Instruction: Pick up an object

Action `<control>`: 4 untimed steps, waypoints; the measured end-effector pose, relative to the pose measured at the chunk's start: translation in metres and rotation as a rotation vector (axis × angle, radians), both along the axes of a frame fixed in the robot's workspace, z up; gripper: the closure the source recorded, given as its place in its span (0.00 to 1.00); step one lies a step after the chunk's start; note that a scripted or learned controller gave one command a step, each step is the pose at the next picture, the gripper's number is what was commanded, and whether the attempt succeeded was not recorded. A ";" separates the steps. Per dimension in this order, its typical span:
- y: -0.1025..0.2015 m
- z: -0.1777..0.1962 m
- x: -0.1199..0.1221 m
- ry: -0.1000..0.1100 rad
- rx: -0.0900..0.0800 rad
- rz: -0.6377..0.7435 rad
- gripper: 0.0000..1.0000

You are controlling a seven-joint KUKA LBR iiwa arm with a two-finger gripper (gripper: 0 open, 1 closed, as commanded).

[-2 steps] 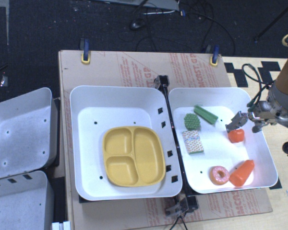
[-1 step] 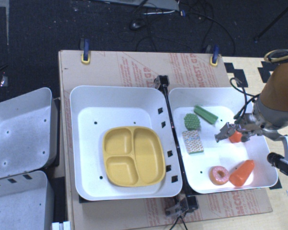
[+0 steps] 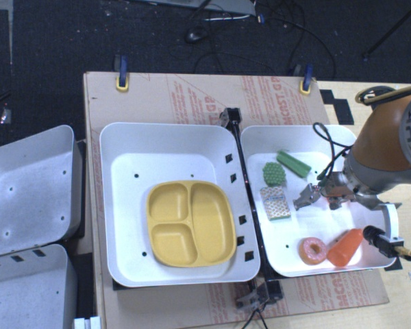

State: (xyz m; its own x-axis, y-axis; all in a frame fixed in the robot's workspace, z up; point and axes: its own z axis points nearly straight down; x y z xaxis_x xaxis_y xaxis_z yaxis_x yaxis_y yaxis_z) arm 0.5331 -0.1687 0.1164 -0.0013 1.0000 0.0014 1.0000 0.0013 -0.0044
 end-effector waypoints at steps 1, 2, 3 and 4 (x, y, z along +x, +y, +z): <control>-0.001 0.013 0.001 -0.005 -0.002 -0.002 1.00; 0.000 0.062 -0.007 -0.009 -0.003 -0.002 1.00; -0.004 0.125 -0.003 -0.012 -0.004 0.001 1.00; -0.004 0.178 -0.002 -0.009 -0.004 0.002 1.00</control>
